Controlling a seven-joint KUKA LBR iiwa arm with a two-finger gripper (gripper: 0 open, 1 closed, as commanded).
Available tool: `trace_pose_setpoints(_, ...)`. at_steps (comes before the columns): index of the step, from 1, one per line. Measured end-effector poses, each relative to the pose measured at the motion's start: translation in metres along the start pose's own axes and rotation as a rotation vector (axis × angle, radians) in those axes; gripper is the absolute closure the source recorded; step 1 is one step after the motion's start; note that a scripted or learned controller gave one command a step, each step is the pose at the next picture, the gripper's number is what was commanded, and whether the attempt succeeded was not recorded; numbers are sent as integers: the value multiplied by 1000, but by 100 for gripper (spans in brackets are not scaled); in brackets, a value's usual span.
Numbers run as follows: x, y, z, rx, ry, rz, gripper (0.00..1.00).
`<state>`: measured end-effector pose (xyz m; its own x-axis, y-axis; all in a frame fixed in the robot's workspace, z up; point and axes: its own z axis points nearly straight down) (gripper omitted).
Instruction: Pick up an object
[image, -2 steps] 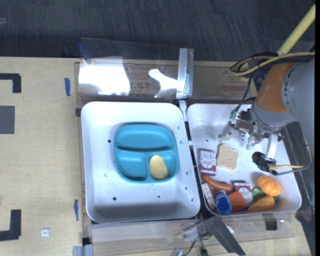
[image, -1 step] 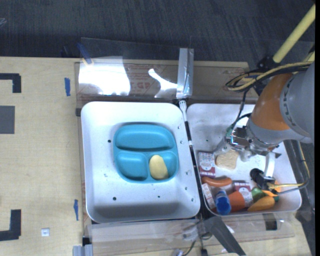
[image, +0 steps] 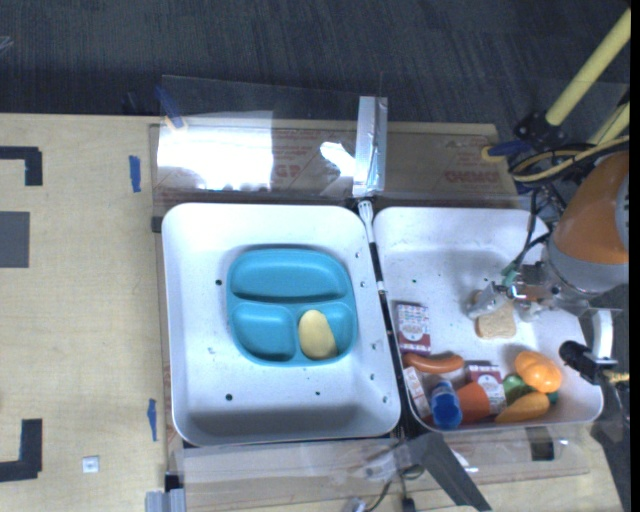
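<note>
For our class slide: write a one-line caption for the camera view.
Pincer above a tan block in the right bin; yellow egg on the blue tray.

Bright, even overhead light, soft picture.
Strong white glare on the clear plastic sheet (image: 265, 150) behind the bins; shadows faint, fine detail slightly blurred.

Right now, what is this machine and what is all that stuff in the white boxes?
It is a robot arm, grey and orange, reaching in from the right. One camera looks down from above. Its gripper hangs over the right bin, just above a tan piece like toast. I cannot tell if it holds anything. Toy food is piled there: a hot dog, an orange fruit, a blue-capped bottle. The left bin holds a blue tray with a yellow lemon.
</note>
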<state>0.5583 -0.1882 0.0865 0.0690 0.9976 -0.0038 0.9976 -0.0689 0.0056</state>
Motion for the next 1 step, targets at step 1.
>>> trace_pose_setpoints(1,1,2,-11,-5,0,-1,100)
